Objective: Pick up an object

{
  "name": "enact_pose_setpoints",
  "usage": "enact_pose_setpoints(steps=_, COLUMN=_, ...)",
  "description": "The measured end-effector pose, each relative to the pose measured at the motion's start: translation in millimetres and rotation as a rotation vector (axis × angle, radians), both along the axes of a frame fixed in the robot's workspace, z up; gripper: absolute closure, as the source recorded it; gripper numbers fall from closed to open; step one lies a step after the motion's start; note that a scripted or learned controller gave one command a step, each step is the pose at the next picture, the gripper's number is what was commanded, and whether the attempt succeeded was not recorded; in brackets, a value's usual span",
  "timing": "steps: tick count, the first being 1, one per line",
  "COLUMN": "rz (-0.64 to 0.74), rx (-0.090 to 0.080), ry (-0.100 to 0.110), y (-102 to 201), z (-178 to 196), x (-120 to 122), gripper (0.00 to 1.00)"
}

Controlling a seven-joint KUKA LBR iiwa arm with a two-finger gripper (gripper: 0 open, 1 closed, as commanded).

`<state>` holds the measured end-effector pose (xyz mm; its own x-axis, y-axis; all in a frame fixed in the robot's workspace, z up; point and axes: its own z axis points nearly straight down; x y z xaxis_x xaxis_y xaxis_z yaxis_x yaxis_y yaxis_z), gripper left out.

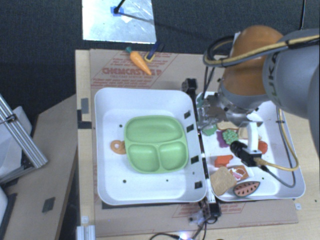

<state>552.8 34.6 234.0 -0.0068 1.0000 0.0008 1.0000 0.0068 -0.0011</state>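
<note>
My gripper (pixel 209 118) hangs low over the left part of the right bin (pixel 296 185), mostly hidden under the grey arm and its orange band. Just below it lie a small green piece (pixel 209 131) and a purple bunch of grapes (pixel 222 139). Further toward the front sit an orange piece (pixel 223 160), a slice of toast (pixel 222 180), a watermelon slice (pixel 246 188) and a red piece (pixel 263 146). I cannot see anything held.
The left bin (pixel 107 109) holds a green divided plate (pixel 155 144) and a small orange ring (pixel 118 147). A toy carrot (pixel 140 62) lies on the cardboard behind the bins. A yellow cable (pixel 280 166) loops over the right bin.
</note>
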Motion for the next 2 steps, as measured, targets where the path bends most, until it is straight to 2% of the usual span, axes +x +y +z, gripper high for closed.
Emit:
enact_pose_setpoints(steps=1, rz=-0.006, rx=-0.001, ry=0.001, y=-4, z=-18, x=6, gripper=1.0)
enact_pose_setpoints(steps=2, rz=-0.006, rx=0.0, ry=-0.001, y=-8, z=-8, x=-5, gripper=1.0)
